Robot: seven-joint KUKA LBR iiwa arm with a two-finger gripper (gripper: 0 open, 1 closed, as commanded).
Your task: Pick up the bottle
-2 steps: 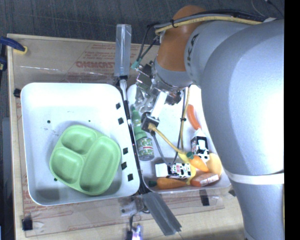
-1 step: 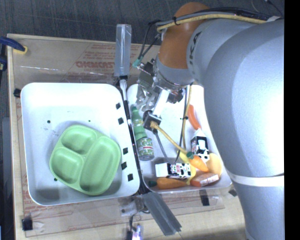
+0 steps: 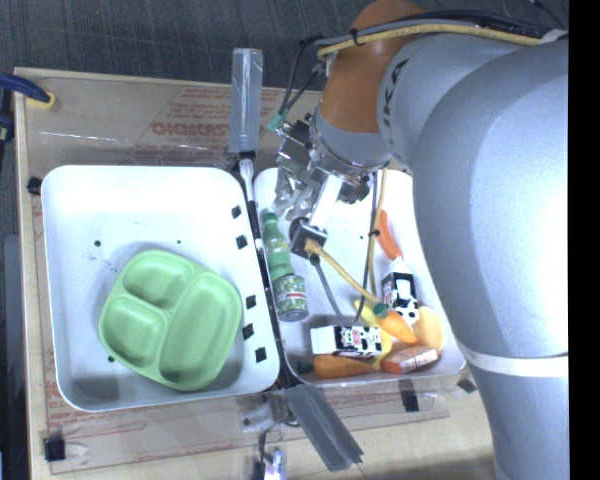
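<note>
A green bottle (image 3: 283,268) with a labelled lower part lies along the left wall of the right bin (image 3: 410,193), its cap end pointing toward the back. My gripper (image 3: 286,200) hangs just above and behind the bottle's cap end, near the bin's back left corner. Nothing shows plainly between the gripper and the bottle, and I cannot tell if they touch.
The left bin (image 3: 70,228) holds a green divided plate (image 3: 172,318). In the right bin's front right lie a black-and-white carton (image 3: 400,290), a second one (image 3: 348,339), an orange carrot (image 3: 338,367) and other orange food pieces (image 3: 422,328). The big grey arm covers the bin's right side.
</note>
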